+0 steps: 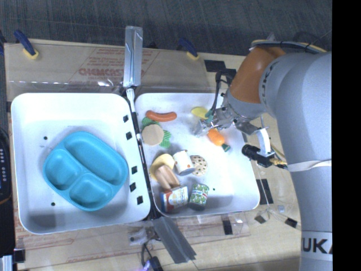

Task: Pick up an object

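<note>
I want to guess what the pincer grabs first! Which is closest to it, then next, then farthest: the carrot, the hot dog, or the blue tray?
Measured from the pincer in the camera view:
1. Carrot, right bin, just below the pincer.
2. Hot dog, right bin, near its upper left corner.
3. Blue tray, over in the left bin.

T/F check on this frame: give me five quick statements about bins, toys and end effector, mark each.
1. The blue divided plate lies in the left bin. True.
2. The toy hot dog lies on the plate. False: it is in the right bin.
3. The end effector is over the right bin. True.
4. The toy carrot lies outside both bins. False: right bin, beside the end effector.
5. Two small cans stand near the right bin's front edge. True.
</note>
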Motion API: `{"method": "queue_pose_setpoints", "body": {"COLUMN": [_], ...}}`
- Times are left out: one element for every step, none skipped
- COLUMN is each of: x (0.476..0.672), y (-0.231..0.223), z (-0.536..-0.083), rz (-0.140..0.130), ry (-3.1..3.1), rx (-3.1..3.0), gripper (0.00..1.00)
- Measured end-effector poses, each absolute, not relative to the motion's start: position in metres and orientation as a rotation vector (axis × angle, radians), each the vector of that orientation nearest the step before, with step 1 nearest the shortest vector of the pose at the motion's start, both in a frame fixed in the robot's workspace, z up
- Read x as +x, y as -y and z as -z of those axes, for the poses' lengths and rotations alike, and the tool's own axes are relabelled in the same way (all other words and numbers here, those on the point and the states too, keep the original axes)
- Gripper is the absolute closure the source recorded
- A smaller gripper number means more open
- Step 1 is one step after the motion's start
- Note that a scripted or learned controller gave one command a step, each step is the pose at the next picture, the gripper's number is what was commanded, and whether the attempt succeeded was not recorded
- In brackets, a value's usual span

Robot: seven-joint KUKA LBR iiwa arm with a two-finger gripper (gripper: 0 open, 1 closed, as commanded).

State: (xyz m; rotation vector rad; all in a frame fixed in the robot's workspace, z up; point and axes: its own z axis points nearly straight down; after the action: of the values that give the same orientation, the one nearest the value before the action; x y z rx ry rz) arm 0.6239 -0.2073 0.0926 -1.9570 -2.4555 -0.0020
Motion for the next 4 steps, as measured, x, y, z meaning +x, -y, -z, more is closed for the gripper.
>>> {"method": "queue_pose_setpoints", "body": {"x": [0.625,0.659,0.658,0.645], "y": [0.206,0.165,0.166,0.157], "z": [-0.103,-0.139,-0.138,-0.144], "rz": [0.002,0.003,0.000,-0.001], "ry": [2.462,2.529,2.527,2.703], "rx": [-1.950,-1.866,-1.867,-1.596], "gripper": [1.00,1.00,0.00,0.00]}}
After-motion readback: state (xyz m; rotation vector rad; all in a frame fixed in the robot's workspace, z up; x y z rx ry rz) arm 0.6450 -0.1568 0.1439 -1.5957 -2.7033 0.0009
